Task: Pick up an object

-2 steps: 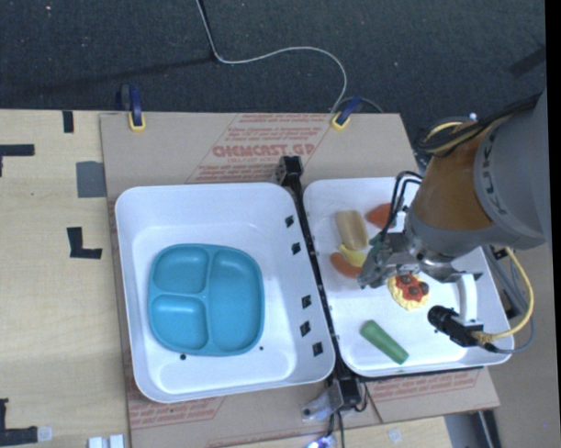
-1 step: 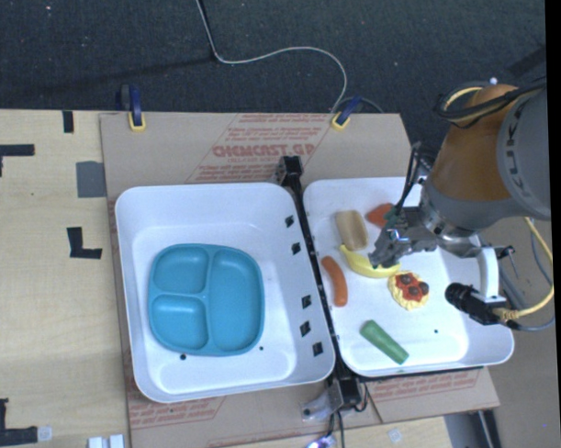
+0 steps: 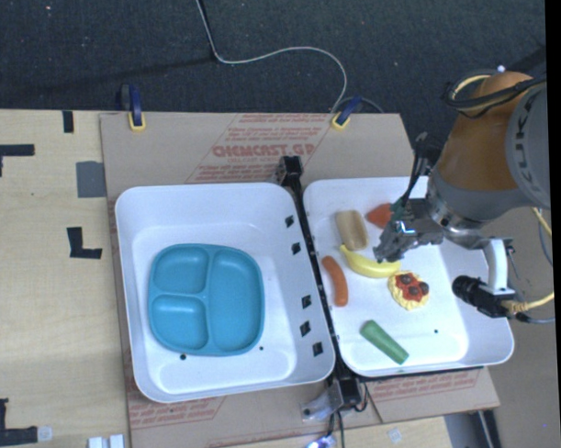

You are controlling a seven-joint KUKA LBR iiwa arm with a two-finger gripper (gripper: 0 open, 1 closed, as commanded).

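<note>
The right bin holds several toy foods: a tan bread roll, a yellow banana, an orange-red sausage, a green piece, a small pizza slice with red toppings, and a red piece partly hidden behind the gripper. My gripper hangs over the bin's middle, its dark tips just above the banana's right end. Nothing shows between the fingers.
The left bin holds a blue divided plate. A black divider with clips runs between the bins. The arm's bulky grey and orange body overhangs the right bin's far right corner. A cable trails behind the bench.
</note>
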